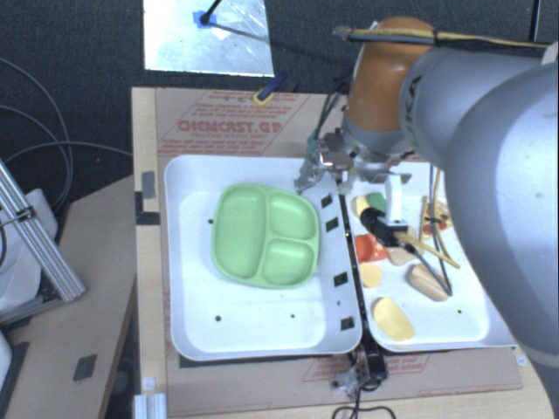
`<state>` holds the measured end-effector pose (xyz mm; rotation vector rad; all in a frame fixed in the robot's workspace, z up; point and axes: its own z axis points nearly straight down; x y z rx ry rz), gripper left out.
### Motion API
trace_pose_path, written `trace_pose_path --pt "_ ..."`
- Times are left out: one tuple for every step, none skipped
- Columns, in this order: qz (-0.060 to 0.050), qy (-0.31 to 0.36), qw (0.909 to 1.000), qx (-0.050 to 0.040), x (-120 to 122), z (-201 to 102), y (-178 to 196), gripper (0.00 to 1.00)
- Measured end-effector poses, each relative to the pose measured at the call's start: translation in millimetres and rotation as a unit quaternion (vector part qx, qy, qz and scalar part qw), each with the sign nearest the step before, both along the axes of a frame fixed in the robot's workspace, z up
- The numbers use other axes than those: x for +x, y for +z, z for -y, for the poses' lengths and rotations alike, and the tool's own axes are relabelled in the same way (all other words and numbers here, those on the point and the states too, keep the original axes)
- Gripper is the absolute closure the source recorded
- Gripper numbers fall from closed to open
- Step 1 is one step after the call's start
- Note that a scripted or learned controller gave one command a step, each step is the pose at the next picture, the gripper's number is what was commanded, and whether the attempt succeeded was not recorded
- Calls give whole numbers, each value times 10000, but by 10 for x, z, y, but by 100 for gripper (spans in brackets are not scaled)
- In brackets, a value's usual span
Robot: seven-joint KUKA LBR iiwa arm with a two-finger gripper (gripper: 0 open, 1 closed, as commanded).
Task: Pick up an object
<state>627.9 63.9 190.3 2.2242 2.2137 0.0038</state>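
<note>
Here the grey arm reaches in from the right, its orange band above the wrist, and the jaws hang over the far end of the divider between the two white bins. Whether the jaws are open or closed cannot be told, as the wrist and metal fittings hide the tips, and nothing can be seen between them.

The left bin holds a green tray with three compartments, lying flat near the bin's middle, just left of and nearer the camera than the jaws.

The right bin holds a cluster of small things: a black piece and a red piece just below the jaws, a small yellow piece under those, a larger yellow oval near the front edge, and a tan block to its right. Thin sticks lie across the pile. All of these rest on the bin floor, apart from the jaws.

Both bins sit on a cardboard sheet on the bench.
</note>
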Motion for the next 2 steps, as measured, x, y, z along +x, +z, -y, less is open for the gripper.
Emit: trace_pose_path --pt "-21 17 10000 0 -142 194 -61 0" --pt "-5 46 10000 4 -129 181 49 100"
